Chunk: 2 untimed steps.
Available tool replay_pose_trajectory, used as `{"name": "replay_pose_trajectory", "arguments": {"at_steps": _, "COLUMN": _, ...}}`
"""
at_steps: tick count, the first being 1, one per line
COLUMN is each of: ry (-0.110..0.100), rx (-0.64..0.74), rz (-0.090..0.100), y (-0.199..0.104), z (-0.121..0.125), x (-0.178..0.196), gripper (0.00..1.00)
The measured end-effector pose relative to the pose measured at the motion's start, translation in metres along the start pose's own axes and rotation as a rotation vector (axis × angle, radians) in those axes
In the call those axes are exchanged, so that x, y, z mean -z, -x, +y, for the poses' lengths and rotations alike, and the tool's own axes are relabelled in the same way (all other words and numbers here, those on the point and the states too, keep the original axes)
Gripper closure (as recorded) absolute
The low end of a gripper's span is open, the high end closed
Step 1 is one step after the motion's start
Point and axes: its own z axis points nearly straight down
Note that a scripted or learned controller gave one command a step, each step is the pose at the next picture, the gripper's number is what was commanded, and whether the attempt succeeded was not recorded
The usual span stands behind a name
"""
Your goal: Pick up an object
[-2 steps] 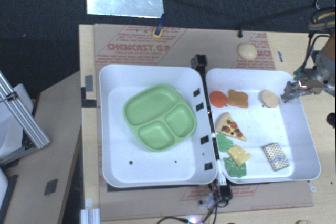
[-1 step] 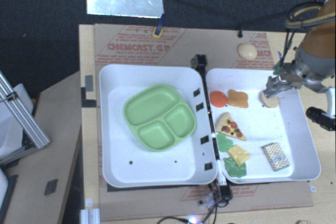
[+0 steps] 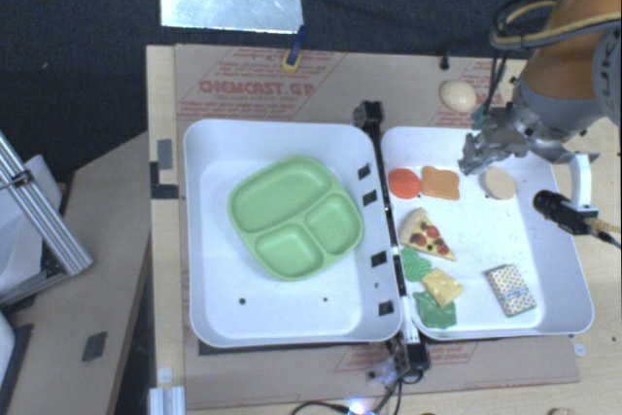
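**Over the right bin's far side: tool low, nothing seen in its grasp**

From the overhead camera, you see the arm (image 3: 573, 53) reach in from the right, with the tool (image 3: 474, 160) low over the far part of the right bin (image 3: 564, 253). You cannot tell from this angle whether the tool is released or clenched, and you see nothing in its grasp.

Your candidates for picking lie mostly in that right bin. A pale round disc (image 3: 500, 183) sits just to the right of the tool, and an orange toast-shaped piece (image 3: 439, 183) just to its left. A red-orange round piece (image 3: 404, 182) lies beside the toast, near the wall between the bins. Nearer you, a pizza slice (image 3: 428, 236) lies by that wall. Below it is a yellow wedge (image 3: 442, 287), resting against green leafy pieces (image 3: 433, 311). A small patterned block (image 3: 510, 290) lies apart at the near right.

Look to the left bin (image 3: 209, 287) and you find a green divided plate (image 3: 296, 219) lying flat in the middle.

Beyond the right bin, a pale egg-shaped thing (image 3: 458, 95) rests on the counter (image 3: 253, 83), outside both bins.
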Motion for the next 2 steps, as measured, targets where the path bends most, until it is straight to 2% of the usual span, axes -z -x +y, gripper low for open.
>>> {"name": "replay_pose_trajectory", "arguments": {"at_steps": 1, "ry": 0.000, "rx": -0.001, "rz": 0.000, "y": -0.047, "z": 0.023, "x": -0.009, "gripper": 1.00}}
{"name": "replay_pose_trajectory", "arguments": {"at_steps": 2, "ry": 0.000, "rx": -0.002, "rz": -0.001, "y": -0.087, "z": 0.031, "x": -0.013, "gripper": 1.00}}
